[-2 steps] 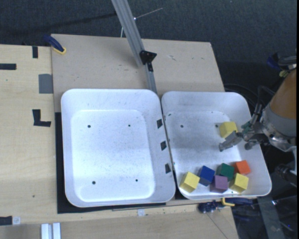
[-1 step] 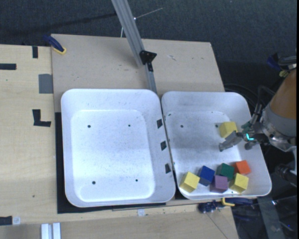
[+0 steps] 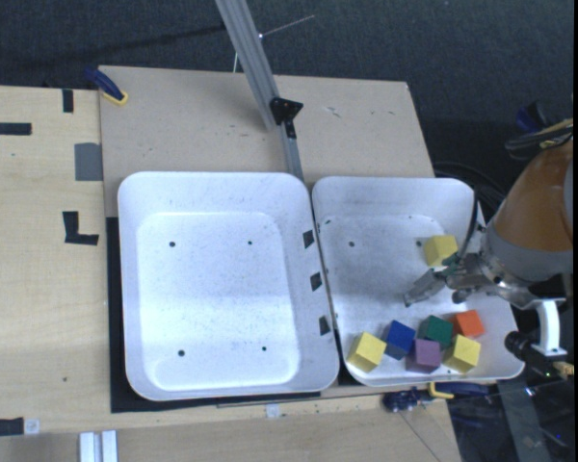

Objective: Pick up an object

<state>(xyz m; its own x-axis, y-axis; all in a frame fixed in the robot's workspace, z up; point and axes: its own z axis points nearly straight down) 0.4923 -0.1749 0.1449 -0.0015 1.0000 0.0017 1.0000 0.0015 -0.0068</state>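
Your gripper (image 3: pixel 422 291) is hanging over the right bin (image 3: pixel 385 205), fingers pointing left into it, and they look spread apart with nothing between them. So nothing's been picked up yet.

Closest thing to grab is the lone yellow cube (image 3: pixel 440 249), sitting just up and a bit right of the fingertips, near the wrist, with bare bin floor around it. It's a cube, so no long axis to line up with, though it sits turned a little against the bin walls.

The rest are bunched along the near edge of the same bin, below the gripper: another yellow cube (image 3: pixel 368 350) at the left end, then blue (image 3: pixel 400 338), purple (image 3: pixel 427 353), green (image 3: pixel 435 330), a third yellow (image 3: pixel 465 353), and orange (image 3: pixel 469 323) tucked close under the arm (image 3: pixel 539 219). Those are touching or nearly so, so I'd guess fingers would jam between neighbours.

The left bin (image 3: pixel 135 200) isn't in play. My bet: the lone cube is easiest, only a short move back.
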